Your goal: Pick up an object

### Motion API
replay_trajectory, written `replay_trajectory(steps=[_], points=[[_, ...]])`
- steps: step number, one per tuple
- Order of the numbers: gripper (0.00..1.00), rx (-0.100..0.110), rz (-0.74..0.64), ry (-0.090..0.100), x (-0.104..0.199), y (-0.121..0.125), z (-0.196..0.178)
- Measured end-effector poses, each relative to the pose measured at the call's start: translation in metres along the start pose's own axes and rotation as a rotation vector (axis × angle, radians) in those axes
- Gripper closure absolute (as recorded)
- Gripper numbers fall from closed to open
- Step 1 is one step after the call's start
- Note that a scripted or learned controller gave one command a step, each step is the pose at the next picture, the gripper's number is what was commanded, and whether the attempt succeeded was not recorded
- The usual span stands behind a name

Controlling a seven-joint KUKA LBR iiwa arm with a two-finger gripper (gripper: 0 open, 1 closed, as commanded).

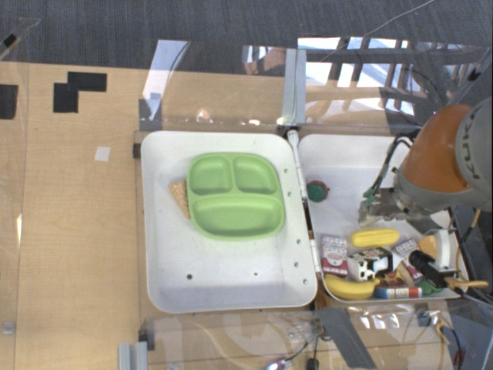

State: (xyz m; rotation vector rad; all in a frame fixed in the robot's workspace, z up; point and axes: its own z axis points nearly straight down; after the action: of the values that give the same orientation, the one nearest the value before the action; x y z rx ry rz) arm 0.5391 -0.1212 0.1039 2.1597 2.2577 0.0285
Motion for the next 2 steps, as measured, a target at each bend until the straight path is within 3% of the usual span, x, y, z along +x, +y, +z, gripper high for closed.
replay_trajectory(steps=[1,2], points=[[0.0,0.0,0.0,0.0,0.0,0.0,0.0],[0.0,-0.005,-0.233,-0.007,0.023,-0.038,0.01]])
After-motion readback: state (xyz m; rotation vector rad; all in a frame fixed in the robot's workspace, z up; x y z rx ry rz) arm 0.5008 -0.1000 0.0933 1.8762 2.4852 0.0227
